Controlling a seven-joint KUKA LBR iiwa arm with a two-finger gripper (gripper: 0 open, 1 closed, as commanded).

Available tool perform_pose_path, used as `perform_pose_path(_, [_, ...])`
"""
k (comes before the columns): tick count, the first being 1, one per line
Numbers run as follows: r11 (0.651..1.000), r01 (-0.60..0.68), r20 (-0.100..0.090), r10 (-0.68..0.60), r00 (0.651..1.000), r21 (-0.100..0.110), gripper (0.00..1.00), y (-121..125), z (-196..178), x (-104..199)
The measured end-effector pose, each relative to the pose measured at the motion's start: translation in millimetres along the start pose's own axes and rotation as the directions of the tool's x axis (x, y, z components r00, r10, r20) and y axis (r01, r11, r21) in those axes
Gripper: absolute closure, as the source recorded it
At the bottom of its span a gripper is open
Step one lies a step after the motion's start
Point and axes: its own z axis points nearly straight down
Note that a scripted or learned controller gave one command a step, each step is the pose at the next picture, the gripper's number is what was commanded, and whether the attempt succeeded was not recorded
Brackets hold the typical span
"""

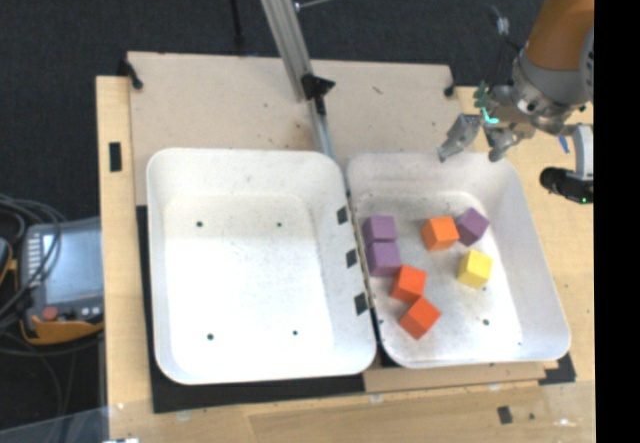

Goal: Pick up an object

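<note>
gripper (476, 141) above right bin's (520, 193) far rim | fingers spread wide, nothing between | nearest block: purple cube (472, 225) below, toward camera | orange cube (439, 232) beside it

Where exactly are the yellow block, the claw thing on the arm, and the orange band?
Yellow block (474, 268), camera view, on its top face.
Tool (477, 142), camera view, midway between its two fingertips, above the right bin's far rim.
Orange band (562, 16), camera view, on the middle of the band's side.
</note>
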Motion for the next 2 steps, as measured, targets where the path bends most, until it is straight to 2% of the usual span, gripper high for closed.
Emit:
perform_pose_path(1, [1.0, 0.0, -0.002, 0.0, 1.0, 0.004, 0.0, 8, 51, -6])
perform_pose_path(2, [1.0, -0.001, -0.001, 0.001, 1.0, 0.003, 0.0, 5, 93, -6])
